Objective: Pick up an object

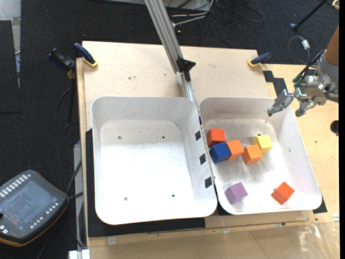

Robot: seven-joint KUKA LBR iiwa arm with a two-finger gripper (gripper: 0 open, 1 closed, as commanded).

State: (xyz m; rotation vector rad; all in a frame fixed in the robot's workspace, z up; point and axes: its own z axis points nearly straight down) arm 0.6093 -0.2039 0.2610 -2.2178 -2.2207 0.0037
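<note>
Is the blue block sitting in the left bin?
No. The blue block lies in the right bin, against the orange blocks near the bins' divide.

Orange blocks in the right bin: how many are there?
4. One orange block sits above the blue block, two lie mid-bin between blue and yellow, and one sits alone near the front right corner. None looks hidden.

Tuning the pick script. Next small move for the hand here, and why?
Probably bring the hand down and left into the right bin, toward the yellow cube. The hand sits above the bin's upper right rim with nothing between its fingers, and that cube is the nearest block.
</note>
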